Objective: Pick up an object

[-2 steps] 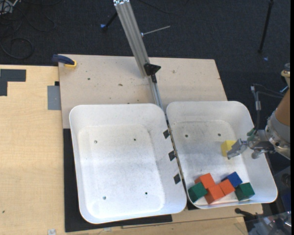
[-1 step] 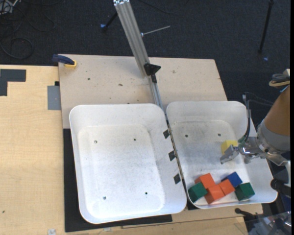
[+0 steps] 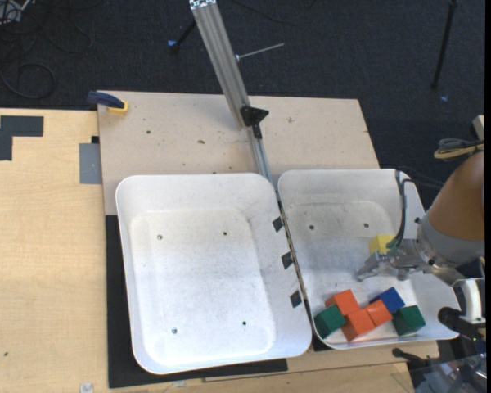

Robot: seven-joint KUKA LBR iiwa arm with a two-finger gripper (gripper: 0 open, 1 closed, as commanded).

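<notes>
You have the arm [image 3: 462,211] reaching in from the right over the right bin [image 3: 335,191], wrist low, gripper [image 3: 375,266] down near the bin floor. Its fingers [image 3: 367,270] look spread fairly wide with nothing between them; the view is small, so treat that as a reading, not a certainty.

Candidate objects all sit in the right bin's near corner:
- yellow block [image 3: 382,242], just beside the gripper on its far side, partly hidden by the wrist; whether they touch, you cannot tell.
- orange blocks [image 3: 359,313], clustered, touching one another.
- blue block [image 3: 391,298], against the orange ones.
- green blocks [image 3: 330,320], one at each end of the cluster.

The left bin [image 3: 147,199] offers no target.

Judgement: the gripper sits between the yellow block and the cluster, so you are at the approach stage, nothing lifted. The yellow one stands apart, which makes it the cleaner grasp; the packed cluster leaves little finger room. Risk: fingers close on air or nudge a block aside.
</notes>
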